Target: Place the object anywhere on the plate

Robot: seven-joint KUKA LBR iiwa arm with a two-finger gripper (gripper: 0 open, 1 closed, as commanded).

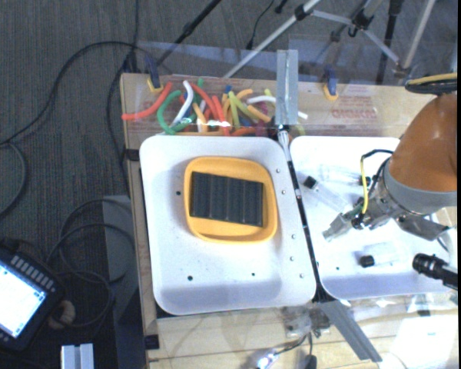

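A yellow plate (230, 167) with a dark ribbed centre lies in the left bin (169, 283). My gripper (336, 227) hangs low over the middle of the right bin (330, 283), pointing toward the divider, well to the right of the plate. A small black piece (366, 260) lies on the bin floor just below and right of the gripper. Another small black piece (309, 181) sits near the bin's upper left. Nothing can be made out in the gripper.
Clear plastic items (334, 177) lie in the right bin's upper part, and another clear piece (381, 247) sits near the lower black piece. Coloured tubes (207, 110) are piled behind the left bin. A grey upright post (286, 91) stands behind the divider.
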